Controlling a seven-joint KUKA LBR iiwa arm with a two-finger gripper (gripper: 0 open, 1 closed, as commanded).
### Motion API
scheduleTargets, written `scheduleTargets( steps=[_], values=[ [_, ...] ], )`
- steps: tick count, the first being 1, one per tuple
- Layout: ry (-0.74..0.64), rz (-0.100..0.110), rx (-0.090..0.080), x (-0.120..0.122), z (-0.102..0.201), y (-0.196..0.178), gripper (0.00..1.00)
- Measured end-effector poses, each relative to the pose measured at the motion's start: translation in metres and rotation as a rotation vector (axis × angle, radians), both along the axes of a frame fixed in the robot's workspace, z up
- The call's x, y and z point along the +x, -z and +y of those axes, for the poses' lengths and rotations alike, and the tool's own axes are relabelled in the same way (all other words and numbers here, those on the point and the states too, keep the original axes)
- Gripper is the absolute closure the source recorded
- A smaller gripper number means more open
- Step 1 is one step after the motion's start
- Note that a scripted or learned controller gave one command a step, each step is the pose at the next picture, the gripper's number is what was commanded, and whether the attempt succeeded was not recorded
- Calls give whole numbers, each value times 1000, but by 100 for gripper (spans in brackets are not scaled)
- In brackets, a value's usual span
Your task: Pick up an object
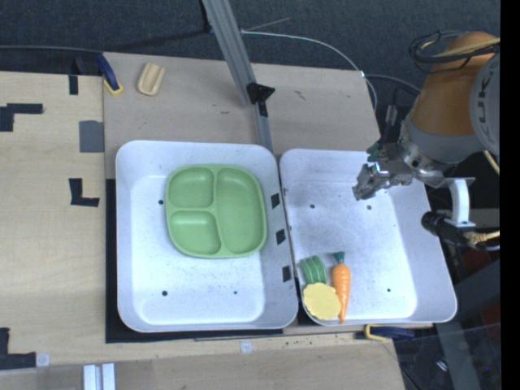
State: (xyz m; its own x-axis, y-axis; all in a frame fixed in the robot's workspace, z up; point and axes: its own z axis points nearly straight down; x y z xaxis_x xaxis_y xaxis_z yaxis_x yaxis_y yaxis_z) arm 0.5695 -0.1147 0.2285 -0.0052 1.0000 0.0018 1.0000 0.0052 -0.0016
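In the right bin (pixel 406 250) a small orange carrot (pixel 341 288) lies near the front left corner, beside a green ridged piece (pixel 312 270) and a flat yellow round piece (pixel 322 301). My gripper (pixel 366 187) hangs over the back of the right bin, well behind those objects. Nothing shows between its fingers.
The left bin (pixel 138 250) holds a green divided plate (pixel 216 210). A grey pole (pixel 231 39) slants across the bench behind the bins. A small tan object (pixel 150 79) lies on the bench at the back left.
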Motion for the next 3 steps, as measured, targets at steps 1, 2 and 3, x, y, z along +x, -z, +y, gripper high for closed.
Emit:
scheduleTargets(
  steps=[1,2,3],
  values=[
    [-1,0,1,-12,50,-10,100],
    [0,2,0,-24,92,-8,100],
    [-3,1,0,-27,148,-8,100]
  ],
)
